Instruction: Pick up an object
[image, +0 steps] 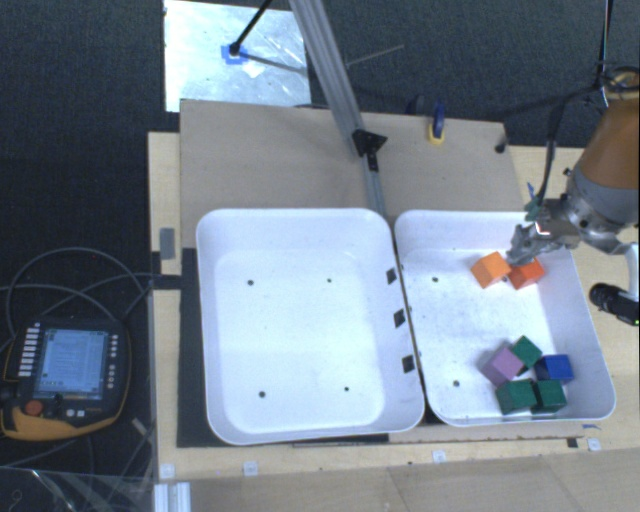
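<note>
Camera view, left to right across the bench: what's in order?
Teach pendant → left white bin → right white bin → orange block → pincer, low over a darker orange block.

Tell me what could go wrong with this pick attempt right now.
The gripper sits low between two orange blocks that lie close together, so it may nudge one aside or pinch both. They also lie near the right bin's back wall, where a pushed block could jam and slip free.
</note>
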